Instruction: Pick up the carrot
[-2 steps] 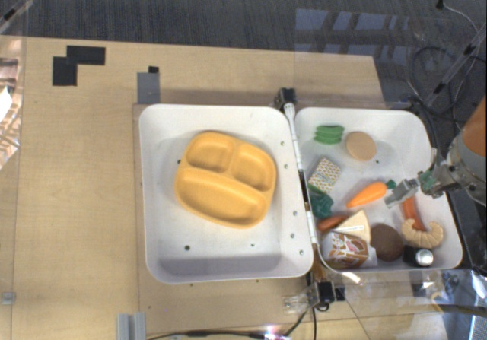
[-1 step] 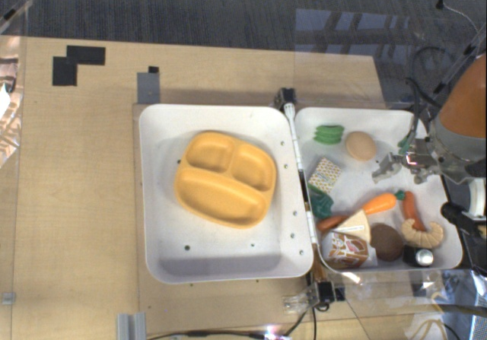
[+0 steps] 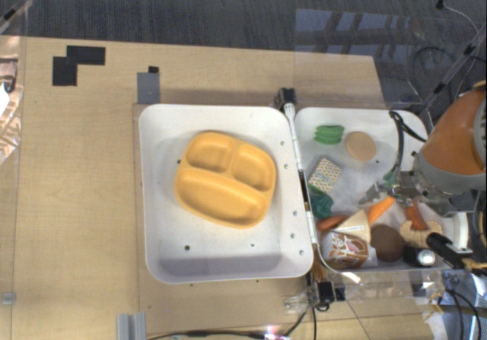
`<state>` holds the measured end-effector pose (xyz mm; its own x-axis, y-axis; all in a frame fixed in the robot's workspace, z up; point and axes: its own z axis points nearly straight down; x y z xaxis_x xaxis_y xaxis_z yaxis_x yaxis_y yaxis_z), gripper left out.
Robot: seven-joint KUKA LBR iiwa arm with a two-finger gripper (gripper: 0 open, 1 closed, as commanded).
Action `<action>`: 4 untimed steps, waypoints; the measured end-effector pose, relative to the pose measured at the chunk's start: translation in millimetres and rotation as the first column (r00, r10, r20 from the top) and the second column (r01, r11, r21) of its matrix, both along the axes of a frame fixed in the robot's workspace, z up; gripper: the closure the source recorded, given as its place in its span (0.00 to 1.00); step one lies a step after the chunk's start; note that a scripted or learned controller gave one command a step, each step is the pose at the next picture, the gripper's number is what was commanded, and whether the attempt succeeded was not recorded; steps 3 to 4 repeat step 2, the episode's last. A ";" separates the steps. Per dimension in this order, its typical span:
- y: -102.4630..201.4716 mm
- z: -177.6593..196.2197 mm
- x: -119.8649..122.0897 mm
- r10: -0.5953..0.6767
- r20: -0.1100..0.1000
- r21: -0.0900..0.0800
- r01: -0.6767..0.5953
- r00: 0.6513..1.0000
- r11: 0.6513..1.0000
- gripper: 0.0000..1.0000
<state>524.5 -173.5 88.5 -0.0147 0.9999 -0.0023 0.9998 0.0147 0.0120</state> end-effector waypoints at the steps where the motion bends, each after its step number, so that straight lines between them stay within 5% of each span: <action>1: 1.7 11.8 3.6 0.004 0.008 0.000 -0.004 1.000 1.000 1.00; 2: 62.9 66.5 71.2 0.161 -0.002 0.001 -0.161 0.987 0.987 1.00; 4: 62.9 66.5 71.2 0.161 -0.002 0.001 -0.161 0.987 0.987 1.00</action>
